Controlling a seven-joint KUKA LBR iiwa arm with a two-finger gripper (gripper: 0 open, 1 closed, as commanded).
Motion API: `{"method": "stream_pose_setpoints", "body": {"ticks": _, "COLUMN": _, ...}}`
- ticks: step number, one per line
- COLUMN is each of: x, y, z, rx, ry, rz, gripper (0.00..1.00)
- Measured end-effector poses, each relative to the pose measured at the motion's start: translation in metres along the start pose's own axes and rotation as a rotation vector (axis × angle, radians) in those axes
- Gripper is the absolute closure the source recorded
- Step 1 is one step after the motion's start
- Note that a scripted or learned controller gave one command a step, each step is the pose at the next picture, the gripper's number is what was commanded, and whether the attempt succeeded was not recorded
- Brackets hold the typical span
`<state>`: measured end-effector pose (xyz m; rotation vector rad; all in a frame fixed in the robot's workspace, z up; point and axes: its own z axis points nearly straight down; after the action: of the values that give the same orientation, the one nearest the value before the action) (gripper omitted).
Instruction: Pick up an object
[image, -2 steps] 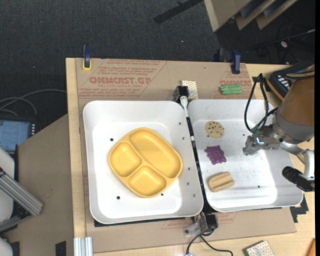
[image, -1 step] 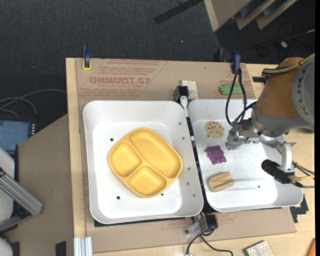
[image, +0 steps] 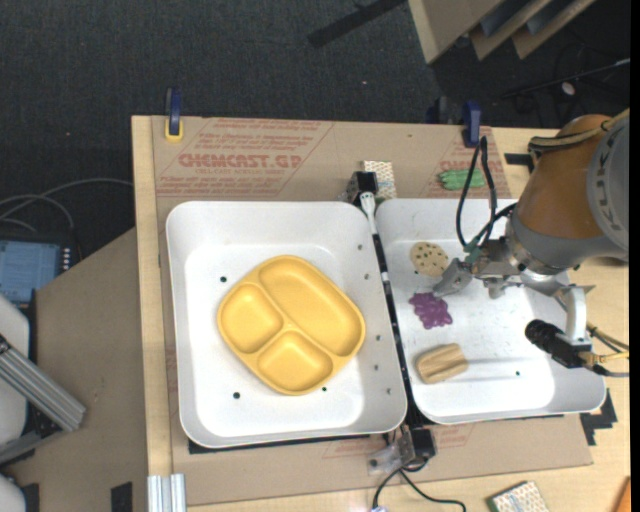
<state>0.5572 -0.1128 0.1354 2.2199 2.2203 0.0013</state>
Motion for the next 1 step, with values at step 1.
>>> {"method": "stream_pose_setpoints", "body": {"ticks": 1, "x": 0.0161, "y": -0.0249, "z": 0.0535, "rx": 0.006, "ry": 0.002, "rz": 0.0, "gripper": 0.0}}
